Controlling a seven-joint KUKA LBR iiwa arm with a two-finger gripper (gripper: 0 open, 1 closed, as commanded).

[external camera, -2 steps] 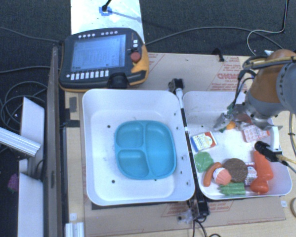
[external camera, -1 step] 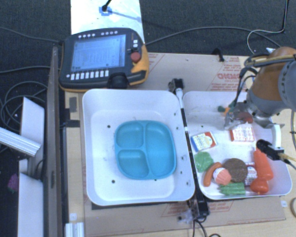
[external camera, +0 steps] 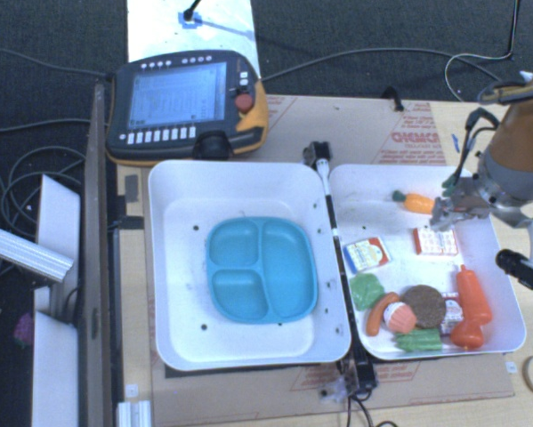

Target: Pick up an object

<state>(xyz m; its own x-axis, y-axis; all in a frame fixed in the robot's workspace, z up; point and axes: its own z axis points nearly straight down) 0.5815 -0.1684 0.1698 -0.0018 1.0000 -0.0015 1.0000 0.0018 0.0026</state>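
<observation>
My gripper (external camera: 446, 215) hangs over the back right part of the right bin (external camera: 506, 327). It is just right of an orange carrot (external camera: 416, 204) and just above a red and white packet (external camera: 436, 242). I see nothing held in it. Further forward lie a red ketchup bottle (external camera: 472, 295), a brown patty (external camera: 423, 305), a sausage (external camera: 380, 312), a green piece (external camera: 367, 289) and a blue and white packet (external camera: 366, 254).
The left bin (external camera: 181, 238) holds a blue divided plate (external camera: 261, 269). A teach pendant (external camera: 184, 100) lies behind the left bin. A green bean (external camera: 417, 342) and a pinkish ball (external camera: 403, 319) sit at the right bin's front edge.
</observation>
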